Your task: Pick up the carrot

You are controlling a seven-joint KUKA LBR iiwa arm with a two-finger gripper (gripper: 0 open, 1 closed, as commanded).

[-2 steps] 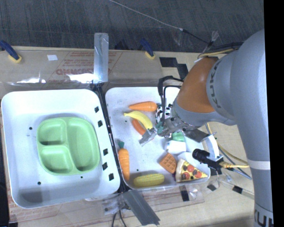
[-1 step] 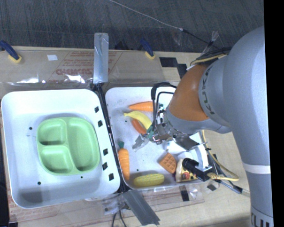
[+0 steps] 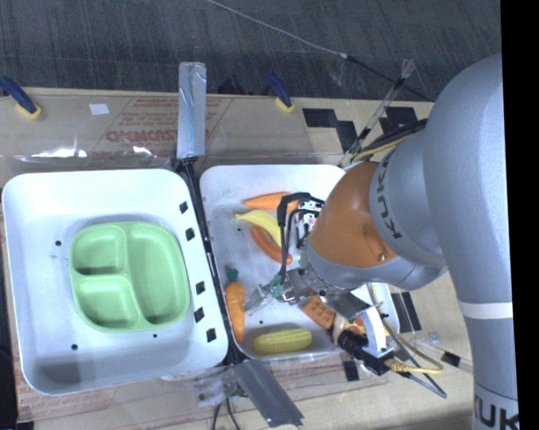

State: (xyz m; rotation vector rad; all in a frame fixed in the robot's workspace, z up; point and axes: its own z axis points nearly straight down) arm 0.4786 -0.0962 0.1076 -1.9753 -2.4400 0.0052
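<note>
The end effector [image 3: 286, 289] hangs low in the right bin [image 3: 217, 198]; whether it is spread or pinched, I cannot tell. The carrot [image 3: 235, 311] lies just beside it at the bin's left wall, above a corn cob [image 3: 279, 341]. A green tray [image 3: 129, 275] sits in the left bin [image 3: 26, 265].

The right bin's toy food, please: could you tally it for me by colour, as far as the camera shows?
Orange: 4, namely the carrot, two pieces near the banana, one beside the arm.
Yellow: 2, namely the banana and the corn cob.
Total: 6; the arm may hide more.
</note>
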